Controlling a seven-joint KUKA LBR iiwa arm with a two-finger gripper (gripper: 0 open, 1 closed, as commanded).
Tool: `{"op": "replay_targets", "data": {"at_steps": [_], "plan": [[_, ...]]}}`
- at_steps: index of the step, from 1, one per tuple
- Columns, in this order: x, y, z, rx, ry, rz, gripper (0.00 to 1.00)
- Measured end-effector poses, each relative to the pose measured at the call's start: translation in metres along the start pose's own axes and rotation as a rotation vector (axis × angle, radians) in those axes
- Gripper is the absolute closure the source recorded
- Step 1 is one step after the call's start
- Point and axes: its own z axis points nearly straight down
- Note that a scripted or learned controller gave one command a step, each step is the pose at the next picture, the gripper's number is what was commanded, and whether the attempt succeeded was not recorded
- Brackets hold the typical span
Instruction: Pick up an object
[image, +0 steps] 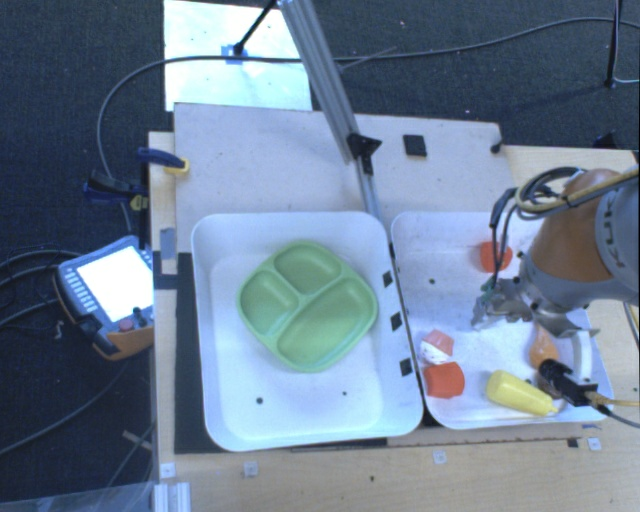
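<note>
Objects for picking lie scattered in the right bin, all close around the gripper, which hangs low over the bin's middle at the end of the grey arm coming in from the right. Whether it is spread wide, pinched narrow or holding anything, I cannot tell from here; the wrist hides too much. Just up from the gripper sits a small orange piece, partly behind a black cable. Down and to its left rests a little red and white piece, with a red block touching it just below. Below the gripper lies a yellow object on its side, near the bin's front rim. To the lower right, another orange thing peeks out beside the arm. Well off to the gripper's left, the other bin holds a green divided plate.
</note>
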Motion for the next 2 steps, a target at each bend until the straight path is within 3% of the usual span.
{"op": "replay_targets", "data": {"at_steps": [2], "plan": [[-0.001, 0.016, -0.123, -0.002, 0.0, -0.005, 1.0]]}}
